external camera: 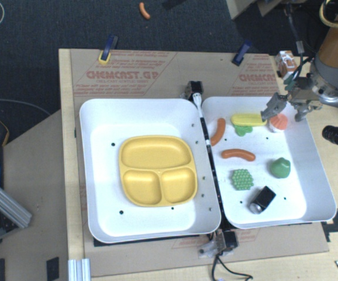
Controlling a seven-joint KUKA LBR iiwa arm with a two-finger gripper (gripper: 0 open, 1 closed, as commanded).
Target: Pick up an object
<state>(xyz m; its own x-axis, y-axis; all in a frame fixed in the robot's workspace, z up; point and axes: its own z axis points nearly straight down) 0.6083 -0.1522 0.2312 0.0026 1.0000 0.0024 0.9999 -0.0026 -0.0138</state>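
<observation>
The right bin (315,174) holds several small toys. Along its far side lie a yellow piece (248,120) with a green bit (243,130) under it and a pinkish-red piece (279,123). Further in are two orange sausages (217,131) (238,154), a green pepper (280,167), a knobbly green piece (242,179) and a black block (262,198). My gripper (286,110) hangs open at the bin's far right corner, just above the pinkish-red piece, with one finger (272,107) near the yellow piece's right end. Nothing sits between the fingers.
The left bin (99,204) carries a yellow divided plate (157,170). A raised divider (207,151) separates the two bins. Clamps (106,50) (240,54) stand on the board's far edge. Cables and gear crowd the right behind the arm.
</observation>
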